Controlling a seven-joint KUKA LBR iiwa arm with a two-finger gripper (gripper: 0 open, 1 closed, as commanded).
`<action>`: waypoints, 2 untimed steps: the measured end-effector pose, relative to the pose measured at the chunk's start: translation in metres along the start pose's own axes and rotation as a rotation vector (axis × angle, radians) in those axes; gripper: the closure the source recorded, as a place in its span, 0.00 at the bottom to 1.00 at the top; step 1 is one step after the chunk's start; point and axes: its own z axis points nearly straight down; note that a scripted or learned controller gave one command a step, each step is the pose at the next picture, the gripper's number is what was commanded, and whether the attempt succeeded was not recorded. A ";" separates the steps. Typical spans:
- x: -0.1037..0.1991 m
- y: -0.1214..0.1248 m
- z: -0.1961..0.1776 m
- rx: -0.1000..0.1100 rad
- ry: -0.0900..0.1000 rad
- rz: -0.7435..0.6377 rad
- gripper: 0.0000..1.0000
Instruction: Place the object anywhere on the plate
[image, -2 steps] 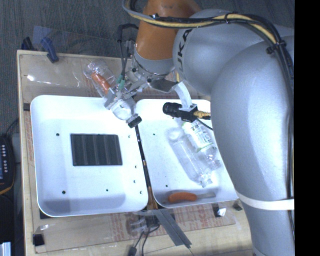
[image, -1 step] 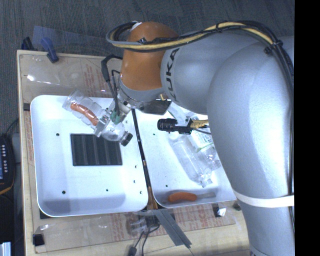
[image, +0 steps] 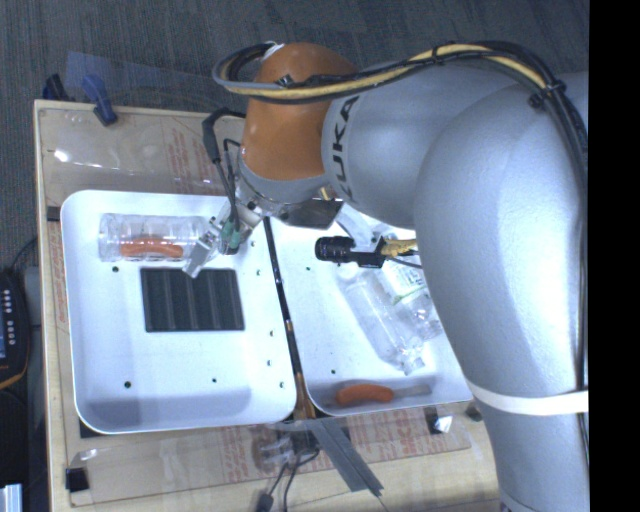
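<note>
- The gripper (image: 212, 248) hangs low over the left bin (image: 80, 330), just past the far right corner of the dark ridged plate (image: 192, 300). Whether it is open or closed cannot be told from this view.
- Its tip is at the right end of the clear packet (image: 140, 238); contact cannot be judged.
- The packet, with something orange inside, lies flat just beyond the plate's far edge, off the plate.
- The plate lies flat near the bin's middle.
- Right of the plate, across the dividing walls, the right bin (image: 320, 330) holds a crumpled clear bottle (image: 395, 315) and an orange piece (image: 365, 394) by its near rim.
- The grey arm (image: 480, 200) reaches in over that bin's right part.
</note>
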 end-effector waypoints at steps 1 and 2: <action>0.058 0.052 0.057 0.002 0.003 -0.086 0.00; 0.039 0.066 0.065 -0.018 -0.017 -0.244 0.00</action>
